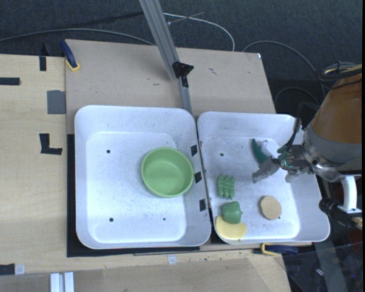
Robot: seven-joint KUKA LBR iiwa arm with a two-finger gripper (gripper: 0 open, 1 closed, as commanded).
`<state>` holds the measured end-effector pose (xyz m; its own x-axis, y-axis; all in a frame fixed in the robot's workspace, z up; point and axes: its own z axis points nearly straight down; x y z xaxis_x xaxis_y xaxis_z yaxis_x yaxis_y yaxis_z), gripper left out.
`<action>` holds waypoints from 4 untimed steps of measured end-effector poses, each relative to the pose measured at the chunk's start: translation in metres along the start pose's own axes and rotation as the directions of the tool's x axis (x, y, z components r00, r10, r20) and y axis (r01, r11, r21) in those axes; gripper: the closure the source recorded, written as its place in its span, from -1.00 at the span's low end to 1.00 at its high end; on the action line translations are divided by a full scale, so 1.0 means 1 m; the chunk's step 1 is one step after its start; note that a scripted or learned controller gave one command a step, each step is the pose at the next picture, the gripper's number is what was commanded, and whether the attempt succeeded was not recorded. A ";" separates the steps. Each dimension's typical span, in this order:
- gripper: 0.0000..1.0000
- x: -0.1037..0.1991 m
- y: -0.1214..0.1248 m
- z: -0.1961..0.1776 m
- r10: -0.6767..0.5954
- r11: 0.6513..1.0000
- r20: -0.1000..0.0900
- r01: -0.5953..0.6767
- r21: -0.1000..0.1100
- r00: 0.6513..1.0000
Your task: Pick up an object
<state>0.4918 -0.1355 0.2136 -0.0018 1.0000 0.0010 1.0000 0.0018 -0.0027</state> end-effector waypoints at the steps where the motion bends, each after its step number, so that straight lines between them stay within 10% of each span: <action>1: -1.00 0.000 0.000 0.000 0.000 1.000 0.000 0.000 0.000 1.000; 4: -1.00 0.001 -0.005 0.125 0.001 1.000 0.003 -0.001 -0.002 1.000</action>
<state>0.4867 -0.1342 0.0882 -0.0007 1.0000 -0.0015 1.0000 0.0007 -0.0005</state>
